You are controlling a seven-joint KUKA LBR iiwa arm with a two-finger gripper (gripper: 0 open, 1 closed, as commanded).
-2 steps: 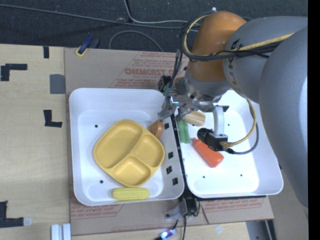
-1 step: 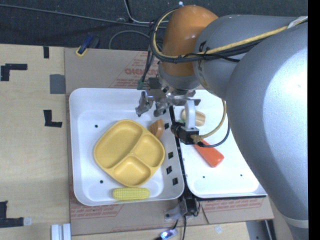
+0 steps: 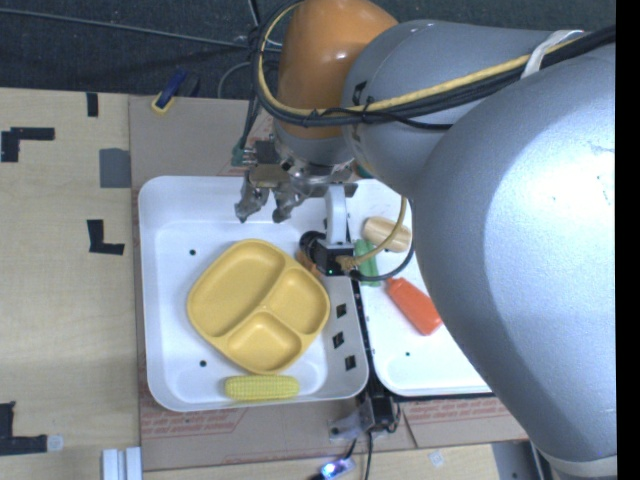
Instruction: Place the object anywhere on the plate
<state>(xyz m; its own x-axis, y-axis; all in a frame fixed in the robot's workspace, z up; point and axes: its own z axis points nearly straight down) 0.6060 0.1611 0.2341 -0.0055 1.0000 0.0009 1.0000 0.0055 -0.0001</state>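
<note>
Two white bins sit side by side on the bench. An ear of corn (image 3: 262,387) lies in the left bin (image 3: 160,268), just below the yellow plate (image 3: 258,304). Over the bin's far edge the arm points down, gripper (image 3: 266,204) spread and empty.

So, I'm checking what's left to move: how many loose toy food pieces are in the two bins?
3: a yellow corn cob below the plate, left bin; an orange carrot and a tan cylinder, right bin. The arm may hide more.
</note>
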